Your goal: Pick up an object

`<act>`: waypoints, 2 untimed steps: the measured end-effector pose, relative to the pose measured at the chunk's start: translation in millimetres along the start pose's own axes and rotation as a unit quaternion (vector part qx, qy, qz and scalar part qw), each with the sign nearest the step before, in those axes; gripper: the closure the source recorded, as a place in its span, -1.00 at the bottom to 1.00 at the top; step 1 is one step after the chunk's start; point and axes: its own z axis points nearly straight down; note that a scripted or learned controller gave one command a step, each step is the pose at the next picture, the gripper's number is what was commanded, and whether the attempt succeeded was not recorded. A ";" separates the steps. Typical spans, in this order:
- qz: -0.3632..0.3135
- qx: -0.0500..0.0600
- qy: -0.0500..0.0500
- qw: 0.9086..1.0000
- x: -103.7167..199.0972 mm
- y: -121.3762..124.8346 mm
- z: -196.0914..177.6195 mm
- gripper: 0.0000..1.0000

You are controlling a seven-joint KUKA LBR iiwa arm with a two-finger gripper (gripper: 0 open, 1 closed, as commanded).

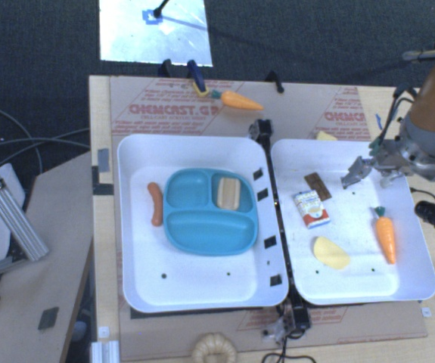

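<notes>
Overhead, pincer [370,171] above right bin [417,277]

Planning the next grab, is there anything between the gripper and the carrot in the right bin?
Nothing visible. The gripper hovers above the right bin, and only bare bin floor separates it from the carrot.

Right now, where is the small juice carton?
The small juice carton lies in the right bin, near that bin's left side, just below the brown bar and above the yellow piece, with the carrot further right.
</notes>
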 end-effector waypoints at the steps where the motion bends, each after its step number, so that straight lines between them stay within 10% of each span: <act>1: -0.001 -0.006 -0.001 1.000 0.2 3.0 -7.0 -1.00; 2: -0.003 -0.004 -0.001 1.000 -1.0 13.3 42.6 -1.00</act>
